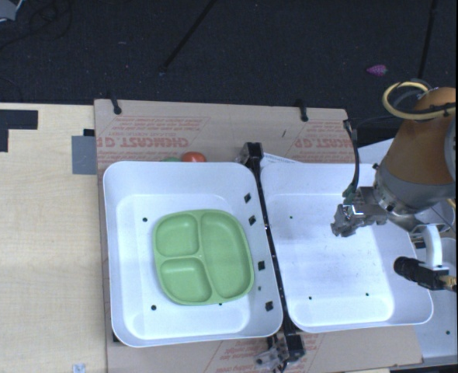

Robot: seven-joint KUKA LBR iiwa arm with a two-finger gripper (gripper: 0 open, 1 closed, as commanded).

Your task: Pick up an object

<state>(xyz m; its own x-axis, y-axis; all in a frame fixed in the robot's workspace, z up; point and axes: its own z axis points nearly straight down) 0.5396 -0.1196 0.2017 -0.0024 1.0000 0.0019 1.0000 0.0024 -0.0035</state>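
You're looking down on two white bins side by side, and the arm (419, 158) comes in from the three o'clock side. Its gripper (345, 222) hangs over the right bin (404, 305), in that bin's upper half. You can't tell from here how its jaws stand or whether there's anything in them; the tip is just a small dark grey cluster against the white floor.

Now your eye goes to nine o'clock from the gripper, across the black divider (261, 231) that runs between the bins. There in the left bin (124, 286) lies the green plate (203, 256), a three-compartment tray, flat on the floor and roughly in the middle of that bin. It sits well apart from the gripper, with the divider between the two.

Up at twelve o'clock of the left bin, just beyond its far rim, a small red-orange object (193, 158) peeks out on the cardboard (213, 130) beneath the bins; you can't make out what it is.
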